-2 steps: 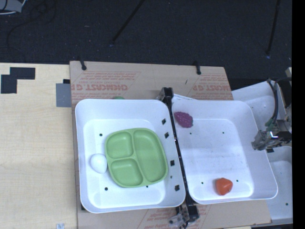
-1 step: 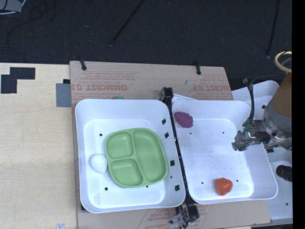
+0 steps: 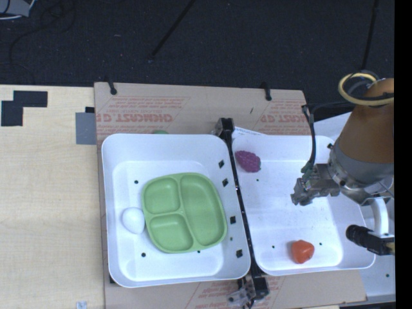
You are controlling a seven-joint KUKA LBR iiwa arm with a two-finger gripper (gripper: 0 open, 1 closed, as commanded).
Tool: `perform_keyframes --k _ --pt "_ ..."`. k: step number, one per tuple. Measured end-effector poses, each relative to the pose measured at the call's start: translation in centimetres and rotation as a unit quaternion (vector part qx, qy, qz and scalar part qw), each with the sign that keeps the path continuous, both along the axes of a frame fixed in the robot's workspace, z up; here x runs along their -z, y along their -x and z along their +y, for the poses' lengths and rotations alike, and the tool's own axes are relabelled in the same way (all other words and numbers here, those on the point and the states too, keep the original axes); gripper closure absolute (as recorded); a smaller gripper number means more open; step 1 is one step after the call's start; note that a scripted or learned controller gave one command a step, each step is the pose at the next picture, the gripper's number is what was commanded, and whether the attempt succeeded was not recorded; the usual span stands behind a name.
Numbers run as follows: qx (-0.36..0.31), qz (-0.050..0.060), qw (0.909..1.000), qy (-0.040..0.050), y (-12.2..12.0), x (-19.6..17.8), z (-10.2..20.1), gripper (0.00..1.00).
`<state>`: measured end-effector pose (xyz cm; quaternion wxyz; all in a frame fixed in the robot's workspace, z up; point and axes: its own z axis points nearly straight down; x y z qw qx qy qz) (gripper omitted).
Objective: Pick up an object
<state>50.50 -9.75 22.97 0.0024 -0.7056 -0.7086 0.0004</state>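
In the right bin (image 3: 277, 201) a purple bunch of grapes (image 3: 248, 161) lies near the back left corner, and a small red-orange object (image 3: 301, 251) rests near the front edge. My gripper (image 3: 305, 193) hangs over the right part of that bin, above bare floor between the two objects and touching neither. Nothing shows between its fingers. The left bin (image 3: 122, 172) holds a green three-compartment plate (image 3: 183, 211) and a white egg-shaped object (image 3: 133, 220) just left of the plate.
The arm's grey body with its orange band (image 3: 367, 140) covers the right bin's far right side. A black divider (image 3: 235, 198) runs between the bins. Brown cardboard (image 3: 193, 111) lies behind them, and a light wooden bench top (image 3: 45, 198) stretches to the left.
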Motion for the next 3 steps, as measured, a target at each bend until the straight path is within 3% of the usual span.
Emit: perform_keyframes --k 1,3 --pt "0.0 0.0 1.0 -0.0002 0.4 -0.9 5.2 1.0" --pt "0.0 0.001 1.0 0.0008 1.3 0.8 17.4 1.0"
